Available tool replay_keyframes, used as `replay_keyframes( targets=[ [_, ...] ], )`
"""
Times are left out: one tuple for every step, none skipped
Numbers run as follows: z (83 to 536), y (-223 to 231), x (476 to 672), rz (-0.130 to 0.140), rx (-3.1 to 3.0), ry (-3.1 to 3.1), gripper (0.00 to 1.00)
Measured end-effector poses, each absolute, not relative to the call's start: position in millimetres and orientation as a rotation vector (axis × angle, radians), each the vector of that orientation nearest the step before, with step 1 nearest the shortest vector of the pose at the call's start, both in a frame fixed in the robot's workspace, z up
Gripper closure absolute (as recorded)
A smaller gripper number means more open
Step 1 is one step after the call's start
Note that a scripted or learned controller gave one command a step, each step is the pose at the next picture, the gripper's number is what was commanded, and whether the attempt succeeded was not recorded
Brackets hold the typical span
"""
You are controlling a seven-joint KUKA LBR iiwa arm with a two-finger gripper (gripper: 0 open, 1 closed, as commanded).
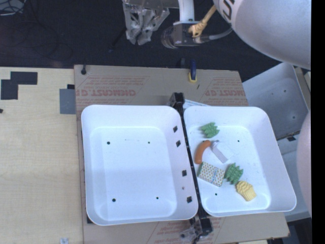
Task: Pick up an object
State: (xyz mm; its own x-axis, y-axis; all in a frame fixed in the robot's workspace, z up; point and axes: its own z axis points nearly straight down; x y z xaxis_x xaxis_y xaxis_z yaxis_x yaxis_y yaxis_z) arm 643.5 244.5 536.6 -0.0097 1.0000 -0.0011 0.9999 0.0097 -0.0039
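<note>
The camera view takes in the arm [269, 19] across the top right, its gripper [143, 28] raised above the bench [35, 151], with nothing between the fingers; whether they stand apart, I cannot tell. The left bin [96, 212] sits beside the right bin [277, 197], which holds an orange sausage [202, 151], patterned packet [210, 174], two green pieces and a yellow piece [246, 190].

You have two white bins: the left bin [96, 136] and the right bin [264, 151]. At three o'clock lie six items: two green toys [209, 130] [233, 173], one orange sausage [202, 151], one patterned packet [210, 174], one yellow toy [246, 190], one pale flat piece [219, 153].
</note>
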Motion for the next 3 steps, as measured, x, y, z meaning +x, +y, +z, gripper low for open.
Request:
replay_keyframes(
  targets=[
    [536.6,244.6,643.5,0.006,-2.209,-2.231,1.00],
    [536.6,244.8,643.4,0.006,-2.208,-2.232,1.00],
    [536.6,244.9,643.3,0.006,-2.208,-2.232,1.00]
  ],
)
